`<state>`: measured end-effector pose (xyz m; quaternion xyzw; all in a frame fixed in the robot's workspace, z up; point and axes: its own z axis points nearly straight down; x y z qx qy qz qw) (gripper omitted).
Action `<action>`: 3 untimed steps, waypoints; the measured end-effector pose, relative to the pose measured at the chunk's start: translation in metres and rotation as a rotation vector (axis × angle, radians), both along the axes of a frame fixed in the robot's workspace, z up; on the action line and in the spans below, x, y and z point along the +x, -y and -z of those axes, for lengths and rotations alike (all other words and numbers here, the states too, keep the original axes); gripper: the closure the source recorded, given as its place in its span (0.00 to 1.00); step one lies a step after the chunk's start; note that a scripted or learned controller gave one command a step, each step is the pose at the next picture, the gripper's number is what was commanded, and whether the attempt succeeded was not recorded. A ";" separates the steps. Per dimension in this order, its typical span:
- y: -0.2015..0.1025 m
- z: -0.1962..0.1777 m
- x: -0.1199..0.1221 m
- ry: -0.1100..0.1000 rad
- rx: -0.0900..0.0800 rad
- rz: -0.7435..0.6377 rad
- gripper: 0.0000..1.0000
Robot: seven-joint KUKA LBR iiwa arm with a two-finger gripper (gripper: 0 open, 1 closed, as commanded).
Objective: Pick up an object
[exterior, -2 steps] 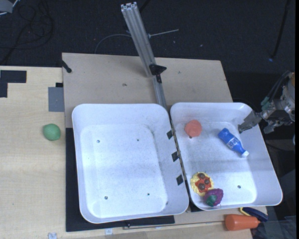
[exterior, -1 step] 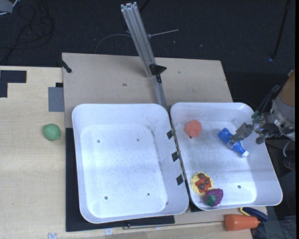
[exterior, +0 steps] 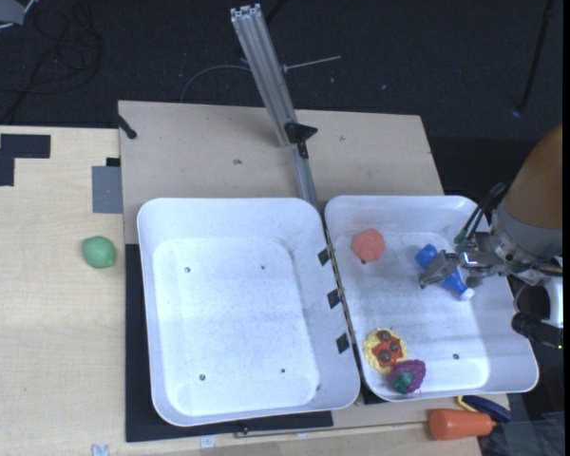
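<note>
My gripper (exterior: 437,273) is low in the right bin (exterior: 499,373), at its right side, reaching in from the right edge. It sits right over a blue object (exterior: 426,254), which shows on both sides of it: one part up-left, another part down-right. Whether the blue object is gripped is hidden by the gripper body. A salmon-red ball (exterior: 368,245) lies to the left of the gripper, near the bin's left wall. A yellow object with red spots (exterior: 385,347) and a purple and green object (exterior: 408,376) lie at the bin's front.
The left bin (exterior: 161,255) adjoins the right one. A green ball (exterior: 99,252) rests on the bench to its left. An orange object (exterior: 459,423) lies outside the right bin's front edge. A slanted aluminium rail (exterior: 271,74) rises behind the bins.
</note>
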<state>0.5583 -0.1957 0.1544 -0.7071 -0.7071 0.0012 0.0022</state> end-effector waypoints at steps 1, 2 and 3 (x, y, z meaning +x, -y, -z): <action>0.006 0.059 0.002 -0.001 0.000 0.000 0.00; 0.008 0.046 0.004 0.004 -0.001 0.001 1.00; 0.009 -0.004 0.014 0.009 -0.003 0.000 1.00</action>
